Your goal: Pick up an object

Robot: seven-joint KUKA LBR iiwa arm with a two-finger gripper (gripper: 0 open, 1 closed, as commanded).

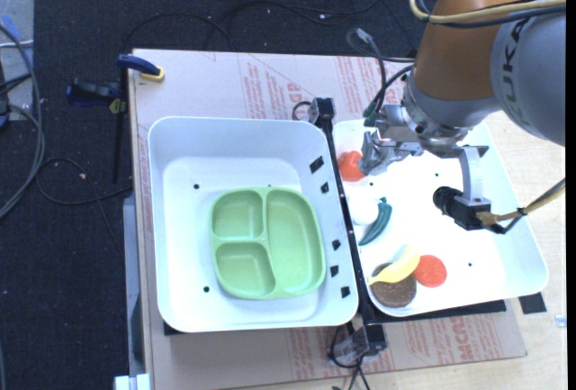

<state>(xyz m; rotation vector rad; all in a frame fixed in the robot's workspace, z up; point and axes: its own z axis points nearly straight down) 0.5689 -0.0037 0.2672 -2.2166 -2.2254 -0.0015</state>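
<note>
My gripper (372, 156) hangs over the far left part of the right bin (504, 226), under the orange band of the arm. Just to its left an orange-red round object (349, 167) lies by the bin's left wall, very close to the gripper tip; whether they touch I cannot tell. Further toward the front lie a dark green pepper-shaped piece (377, 221), a small white piece (360, 213), a yellow banana-shaped piece (400, 267), a red disc (432, 271) and a brown round piece (393, 292).
The left bin (180, 154) holds a light green divided plate (267, 242). A black fitting (457, 204) on a grey bracket hangs from the wrist over the right bin's middle. Cables trail over the bench behind the bins.
</note>
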